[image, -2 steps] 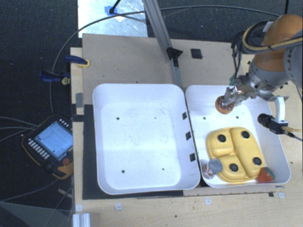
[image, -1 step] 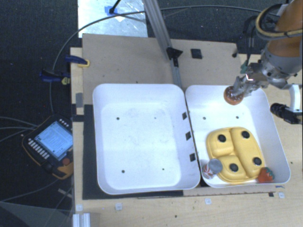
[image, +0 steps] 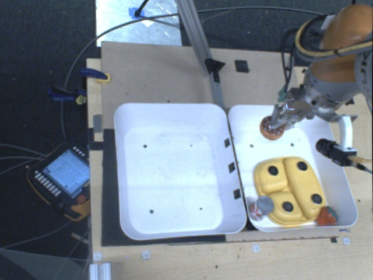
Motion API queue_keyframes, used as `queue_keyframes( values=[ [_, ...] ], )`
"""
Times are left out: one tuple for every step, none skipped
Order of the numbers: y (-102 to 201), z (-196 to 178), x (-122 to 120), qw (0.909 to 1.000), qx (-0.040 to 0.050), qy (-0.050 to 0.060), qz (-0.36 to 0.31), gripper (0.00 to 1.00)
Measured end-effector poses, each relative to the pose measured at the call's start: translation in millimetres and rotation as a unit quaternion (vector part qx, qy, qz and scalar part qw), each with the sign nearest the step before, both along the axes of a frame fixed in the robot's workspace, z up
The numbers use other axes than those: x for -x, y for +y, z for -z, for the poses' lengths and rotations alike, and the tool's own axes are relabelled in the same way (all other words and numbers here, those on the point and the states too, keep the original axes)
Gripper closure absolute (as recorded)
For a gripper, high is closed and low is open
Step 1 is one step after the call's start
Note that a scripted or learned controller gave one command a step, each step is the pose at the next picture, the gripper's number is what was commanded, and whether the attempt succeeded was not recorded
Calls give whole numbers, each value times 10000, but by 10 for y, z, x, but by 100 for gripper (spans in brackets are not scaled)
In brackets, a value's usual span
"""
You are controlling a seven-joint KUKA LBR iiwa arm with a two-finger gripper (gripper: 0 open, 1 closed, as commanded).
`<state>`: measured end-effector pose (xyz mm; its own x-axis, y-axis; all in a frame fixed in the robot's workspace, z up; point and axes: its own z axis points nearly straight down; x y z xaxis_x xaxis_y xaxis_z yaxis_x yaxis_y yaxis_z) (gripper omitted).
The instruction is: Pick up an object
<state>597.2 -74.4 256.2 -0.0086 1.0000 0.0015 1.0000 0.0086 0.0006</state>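
Observation:
My gripper (image: 280,118) hangs low over the far left part of the right bin (image: 344,182). Its tip is at the right edge of a small round brown object (image: 269,131) on the bin floor and hides part of it. A large yellow moulded piece with black dots (image: 289,190) lies in the near half of the same bin. At its near left sits a small grey and red object (image: 260,206). A small orange-red object (image: 327,215) rests in the near right corner.
The left bin (image: 125,156) stands beside the right one, its rim touching at the middle. A metal pole (image: 195,31) slants over the bench at the back. A black camera part (image: 331,149) juts out beside the wrist over the right bin's edge.

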Motion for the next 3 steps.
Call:
queue_keyframes(
  values=[
    [606,38,160,10000,-1,2,-6,100],
    [1028,101,396,10000,-2,10,-2,100],
    [1550,96,581,10000,-5,8,-9,100]
  ],
)
